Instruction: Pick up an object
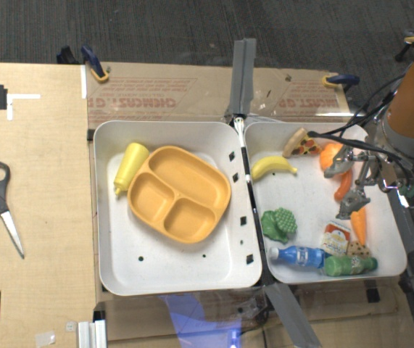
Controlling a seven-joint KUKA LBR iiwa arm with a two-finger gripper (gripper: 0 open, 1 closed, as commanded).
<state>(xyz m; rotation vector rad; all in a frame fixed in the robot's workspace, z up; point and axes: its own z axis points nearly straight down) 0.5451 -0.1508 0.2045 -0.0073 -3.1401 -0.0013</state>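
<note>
My gripper (pixel 344 188) hangs low over the right side of the right bin (pixel 304 194). Its two grey fingers (pixel 336 169) stand apart, open, with one toward the back and the other toward the front. A small orange-red piece (pixel 344 185) lies between them; I cannot tell whether they touch it. An orange ball (pixel 329 154) sits just behind the gripper and a carrot (pixel 359 226) just in front. Also in this bin are a banana (pixel 273 167), a pizza slice (pixel 300 143), a green broccoli (pixel 279 223), a blue bottle (pixel 300 256), a green bottle (pixel 350 265) and a snack packet (pixel 335 238).
The left bin (pixel 119 259) holds a yellow divided tray (pixel 179 193) and a yellow bottle (pixel 129 166). Scissors (pixel 1 203) lie on the wooden bench at the left. Cables (pixel 370 114) trail off the arm above the right bin's far corner.
</note>
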